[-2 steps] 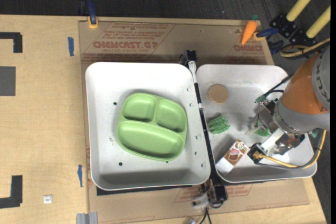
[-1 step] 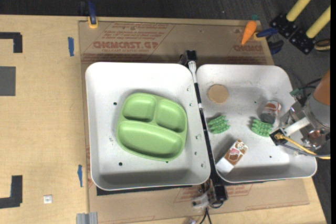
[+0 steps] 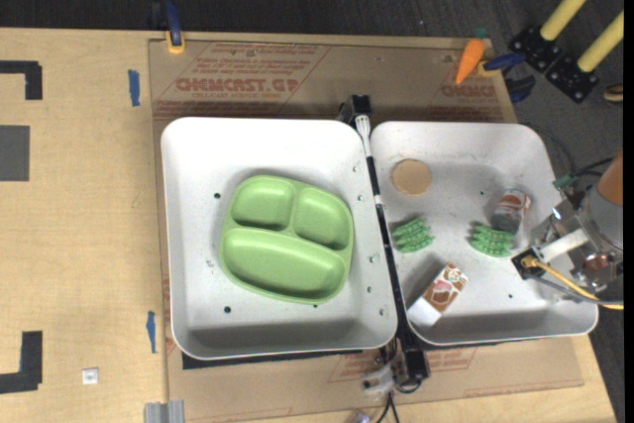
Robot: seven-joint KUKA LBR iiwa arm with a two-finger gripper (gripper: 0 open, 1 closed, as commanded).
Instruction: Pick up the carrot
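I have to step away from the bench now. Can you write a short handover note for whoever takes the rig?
Gripper: at the right bin's right edge; jaw state unreadable from above.
Carrot: lying outside both bins, on the board behind the right bin, untouched.
Right bin also holds a round cookie, two green pieces, a small can and a carton; left bin holds a green divided plate.
Done: nothing yet.
Left: reach the carrot, grasp, lift.

Grey arm (image 3: 606, 213) (yellow cable, orange band)

Orange carrot (image 3: 469, 60), green top, lying on board behind right bin.
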